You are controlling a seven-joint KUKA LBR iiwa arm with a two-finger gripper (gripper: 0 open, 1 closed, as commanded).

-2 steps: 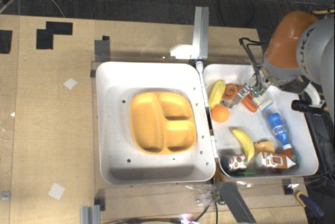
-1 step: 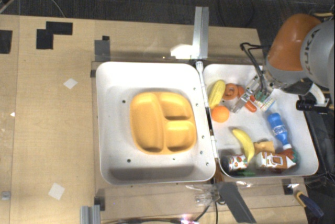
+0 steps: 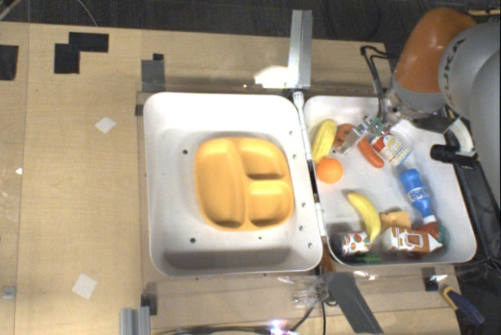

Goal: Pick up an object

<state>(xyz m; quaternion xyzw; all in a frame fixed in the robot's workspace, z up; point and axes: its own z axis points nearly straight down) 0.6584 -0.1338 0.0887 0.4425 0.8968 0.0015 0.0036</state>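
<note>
- We find the candidate objects all lying in the right bin (image 3: 463,192), the one nearest the arm (image 3: 438,63).
- At its upper middle, the gripper (image 3: 374,127) reaches down among a small cluster: a red-and-white packet (image 3: 389,145), an orange-red carrot-like piece (image 3: 370,154) and a brownish item (image 3: 344,137). We cannot tell whether the claw is released or clenched, nor whether anything sits within it.
- Just left of that cluster a yellow banana (image 3: 323,138) stands nearly upright against the bin's left wall, with an orange ball (image 3: 329,171) just below it.
- A second banana (image 3: 365,214) lies lower, near the middle of the bin.
- A blue bottle (image 3: 415,190) with a pale label lies to the right; its label is too small for us to read.
- Along the lower edge we see a can (image 3: 354,244) with a red-and-white label, a tan piece (image 3: 395,218) and a red-and-white carton (image 3: 410,240); no writing on them is legible.
- The left bin (image 3: 168,169) holds a yellow divided tray (image 3: 243,181), with one long compartment and two smaller ones.
- Both bins rest on a pale wooden bench (image 3: 70,192) bearing black markers (image 3: 80,48).
</note>
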